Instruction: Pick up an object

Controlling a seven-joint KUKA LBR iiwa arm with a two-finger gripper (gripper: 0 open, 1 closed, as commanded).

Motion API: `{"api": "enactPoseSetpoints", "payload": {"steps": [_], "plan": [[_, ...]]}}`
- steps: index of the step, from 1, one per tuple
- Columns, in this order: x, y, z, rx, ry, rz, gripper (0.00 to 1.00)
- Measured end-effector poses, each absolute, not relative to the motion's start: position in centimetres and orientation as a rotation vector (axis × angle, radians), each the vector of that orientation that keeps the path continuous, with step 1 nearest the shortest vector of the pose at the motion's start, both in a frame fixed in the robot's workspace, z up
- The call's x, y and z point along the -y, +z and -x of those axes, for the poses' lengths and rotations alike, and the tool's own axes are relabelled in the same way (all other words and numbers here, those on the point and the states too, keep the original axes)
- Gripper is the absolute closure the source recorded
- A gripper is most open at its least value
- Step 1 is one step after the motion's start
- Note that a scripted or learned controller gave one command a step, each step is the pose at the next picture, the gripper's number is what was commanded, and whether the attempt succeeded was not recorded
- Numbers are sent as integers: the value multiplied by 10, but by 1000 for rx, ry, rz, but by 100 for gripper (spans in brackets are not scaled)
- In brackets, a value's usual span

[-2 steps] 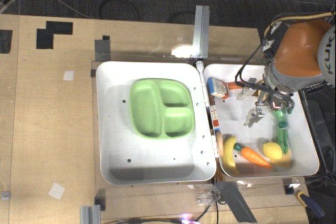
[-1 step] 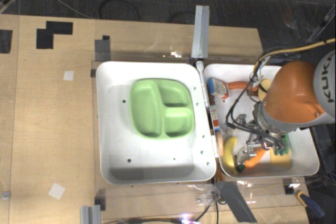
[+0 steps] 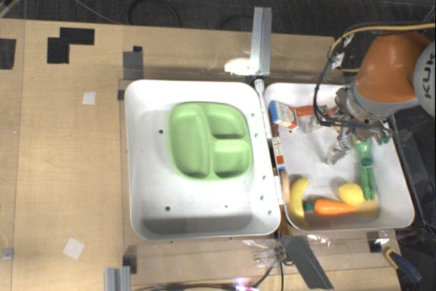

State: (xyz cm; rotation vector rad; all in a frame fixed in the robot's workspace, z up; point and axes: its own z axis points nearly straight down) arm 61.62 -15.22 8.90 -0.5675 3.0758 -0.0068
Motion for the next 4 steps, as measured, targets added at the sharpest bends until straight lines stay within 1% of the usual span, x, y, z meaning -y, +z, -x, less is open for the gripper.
{"api": "enactPoseSetpoints", "payload": {"steps": [1, 2, 3, 4], "plan": [[151, 91, -553, -3111, -6, 311, 0], [159, 91, -516, -3121, -5, 7, 0], [205, 89, -582, -3115, -7, 279, 0], [168, 92, -524, -3112, -1, 378, 0]]}}
